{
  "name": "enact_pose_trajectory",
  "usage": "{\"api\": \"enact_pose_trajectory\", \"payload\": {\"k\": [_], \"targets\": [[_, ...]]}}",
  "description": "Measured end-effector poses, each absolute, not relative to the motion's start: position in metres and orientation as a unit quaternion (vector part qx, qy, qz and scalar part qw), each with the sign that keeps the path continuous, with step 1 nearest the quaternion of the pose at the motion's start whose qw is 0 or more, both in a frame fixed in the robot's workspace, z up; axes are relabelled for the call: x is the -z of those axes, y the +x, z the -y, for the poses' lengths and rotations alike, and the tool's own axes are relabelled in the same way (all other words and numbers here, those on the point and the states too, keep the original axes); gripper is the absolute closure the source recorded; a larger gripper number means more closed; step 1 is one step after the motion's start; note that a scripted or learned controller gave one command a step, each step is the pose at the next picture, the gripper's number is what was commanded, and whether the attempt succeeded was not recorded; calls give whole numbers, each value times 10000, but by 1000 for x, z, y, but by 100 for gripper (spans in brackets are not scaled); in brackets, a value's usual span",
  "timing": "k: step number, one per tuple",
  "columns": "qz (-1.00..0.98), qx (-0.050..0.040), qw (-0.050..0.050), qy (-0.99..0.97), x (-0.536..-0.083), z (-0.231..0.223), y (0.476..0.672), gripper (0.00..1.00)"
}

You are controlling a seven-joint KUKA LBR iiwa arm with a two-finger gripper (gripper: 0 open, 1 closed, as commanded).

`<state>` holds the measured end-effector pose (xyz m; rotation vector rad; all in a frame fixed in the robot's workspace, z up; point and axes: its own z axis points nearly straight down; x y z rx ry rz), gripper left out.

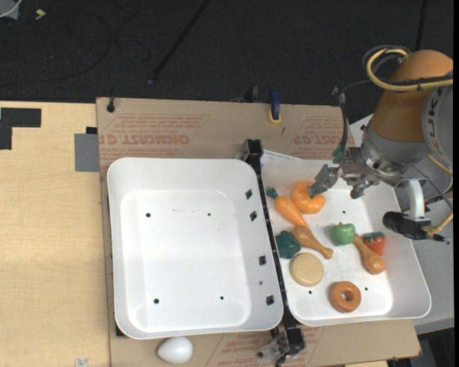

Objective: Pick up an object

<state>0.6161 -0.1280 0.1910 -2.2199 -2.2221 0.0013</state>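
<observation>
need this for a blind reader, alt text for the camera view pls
A grey and orange robot arm reaches from the right over the right white bin, its gripper above toy food: an orange pepper, carrot, green pepper and doughnut. A white egg lies below the left bin.

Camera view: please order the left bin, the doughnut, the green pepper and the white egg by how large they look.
1. left bin
2. doughnut and white egg, which look alike; the egg lies nearer the camera, so I leave them unranked
3. green pepper
</observation>
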Motion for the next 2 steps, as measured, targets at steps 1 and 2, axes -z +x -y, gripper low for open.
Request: {"api": "enact_pose_trajectory", "payload": {"k": [1,2], "targets": [[7064,33,-74,-7077,-107,115,639,0],[7074,25,-78,-7067,-98,121,649,0]]}}
